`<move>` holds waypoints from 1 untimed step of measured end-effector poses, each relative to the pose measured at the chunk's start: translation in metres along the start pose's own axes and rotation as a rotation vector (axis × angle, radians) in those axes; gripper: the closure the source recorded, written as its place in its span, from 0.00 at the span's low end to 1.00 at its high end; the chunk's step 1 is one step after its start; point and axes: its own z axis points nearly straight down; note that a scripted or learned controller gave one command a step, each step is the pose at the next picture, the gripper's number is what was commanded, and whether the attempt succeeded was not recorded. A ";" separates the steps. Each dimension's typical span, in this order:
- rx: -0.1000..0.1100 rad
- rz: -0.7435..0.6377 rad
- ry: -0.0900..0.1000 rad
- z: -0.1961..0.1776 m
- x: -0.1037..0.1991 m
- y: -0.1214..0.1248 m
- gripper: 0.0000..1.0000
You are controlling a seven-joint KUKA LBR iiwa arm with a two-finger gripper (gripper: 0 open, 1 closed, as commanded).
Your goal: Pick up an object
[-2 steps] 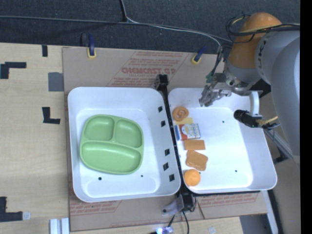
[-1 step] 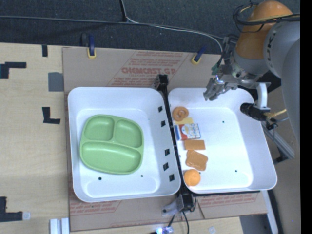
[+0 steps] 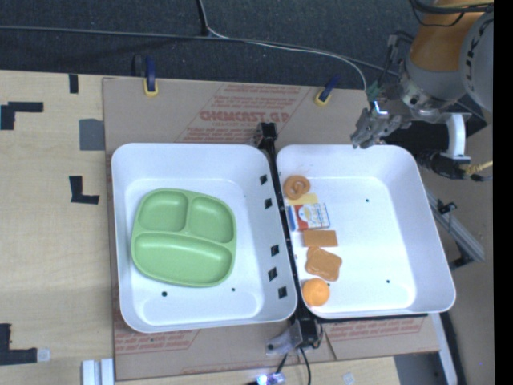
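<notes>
Cardboard sheet [image 3: 240, 111] clamped over a wooden bench, dark cloth behind, two shallow white bins side by side on it.

Candidates all sit in the right bin [image 3: 385, 239], lined up along its left wall: a round orange disc like a toy donut [image 3: 297, 187] at the far end, then a small printed packet [image 3: 310, 215], an orange-brown slab [image 3: 320, 238], a toast-shaped piece [image 3: 324, 262] and an orange ball [image 3: 317, 293] nearest the camera. They touch or nearly touch one another down the row. Left bin [image 3: 144, 295] holds a green three-compartment plate [image 3: 184, 237], lying flat, well apart from the row.

No object picked yet; judging by position, this is pre-approach.

Doing it well, my read: go for an end piece, ball or disc, since each has a neighbour on one side only. The wall is tight on the left, so align the finger closing axis along the row rather than across it, or a finger lands on the bin divider [image 3: 276, 231]. Flat slabs look hard to pinch from above. The ball may roll if nudged off centre.

Arm: gripper [image 3: 367, 131] hangs over the far rim of the right bin, near its back edge, well apart from the row. Wrist is pitched down and toward the left, orange band [image 3: 441, 38] up at top right. Nothing between the fingers; they look close together, but too small and dark to say whether parted or closed.
</notes>
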 end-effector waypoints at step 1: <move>0.008 -0.004 0.003 -0.001 0.057 -0.017 1.00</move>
